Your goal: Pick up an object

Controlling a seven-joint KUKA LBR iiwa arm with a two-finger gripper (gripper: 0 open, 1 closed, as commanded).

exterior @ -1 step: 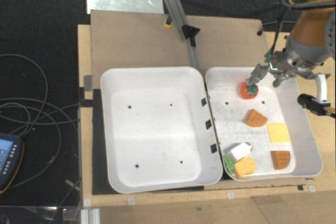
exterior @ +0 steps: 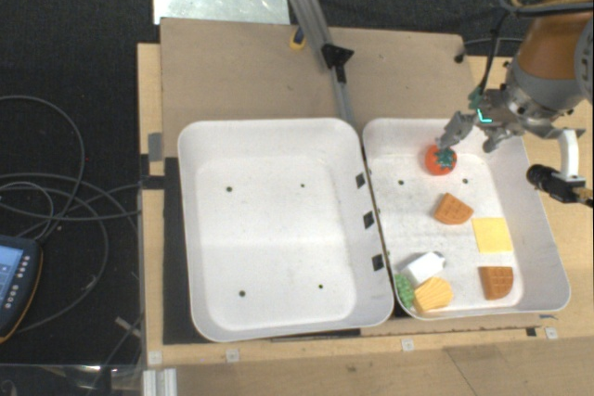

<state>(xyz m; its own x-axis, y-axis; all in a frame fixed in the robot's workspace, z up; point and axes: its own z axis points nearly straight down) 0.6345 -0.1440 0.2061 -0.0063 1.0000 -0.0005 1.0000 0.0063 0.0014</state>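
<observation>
My gripper [exterior: 471, 142] hangs over the far part of the right bin [exterior: 548, 241], its two fingers spread open. A red tomato-like toy with a green top [exterior: 439, 159] lies just below the tip of the left finger [exterior: 455, 131], beside it rather than between the fingers. Nearer in the same bin are an orange wedge [exterior: 453, 210], a yellow square [exterior: 491, 235], an orange-brown block [exterior: 496, 281], a white block [exterior: 425, 267], a yellow-orange piece [exterior: 432, 294] and a green item [exterior: 405, 290].
The left bin [exterior: 200, 199] stands beside the right one, joined along a hinged middle rim [exterior: 368, 218]. A grey pole [exterior: 311, 5] slants across the back of the bench. Cables lie on the floor to the left.
</observation>
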